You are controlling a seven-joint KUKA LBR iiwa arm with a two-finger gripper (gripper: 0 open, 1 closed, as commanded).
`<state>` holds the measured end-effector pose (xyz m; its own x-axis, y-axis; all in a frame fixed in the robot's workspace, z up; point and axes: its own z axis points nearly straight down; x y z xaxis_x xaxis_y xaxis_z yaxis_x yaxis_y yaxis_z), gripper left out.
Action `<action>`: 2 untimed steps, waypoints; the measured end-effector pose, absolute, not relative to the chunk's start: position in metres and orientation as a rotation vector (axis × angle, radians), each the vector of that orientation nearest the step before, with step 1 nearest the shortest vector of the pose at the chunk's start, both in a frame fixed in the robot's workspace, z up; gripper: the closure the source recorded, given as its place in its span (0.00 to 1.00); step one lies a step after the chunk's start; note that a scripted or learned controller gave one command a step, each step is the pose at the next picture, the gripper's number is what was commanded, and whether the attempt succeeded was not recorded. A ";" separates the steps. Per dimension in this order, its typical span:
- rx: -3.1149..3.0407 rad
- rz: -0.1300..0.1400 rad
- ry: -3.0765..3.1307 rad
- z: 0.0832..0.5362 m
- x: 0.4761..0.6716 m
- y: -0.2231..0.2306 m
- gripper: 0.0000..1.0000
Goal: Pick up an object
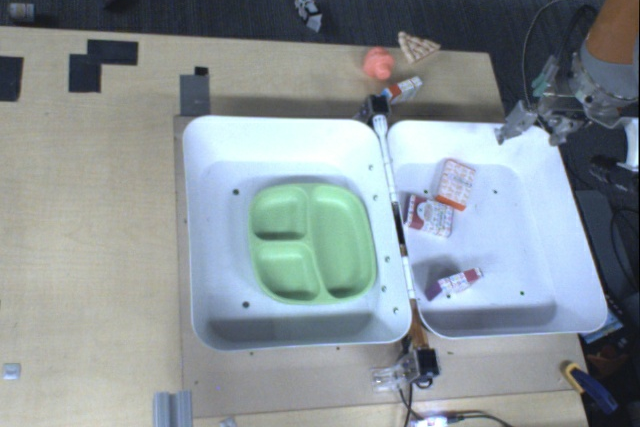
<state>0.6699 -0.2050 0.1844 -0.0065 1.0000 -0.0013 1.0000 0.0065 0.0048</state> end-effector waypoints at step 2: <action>2.209 0.017 2.212 0.090 0.538 -0.113 0.00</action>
<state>0.5378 -0.1135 0.0902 -0.0014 1.0000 -0.0033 0.9998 0.0015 0.0190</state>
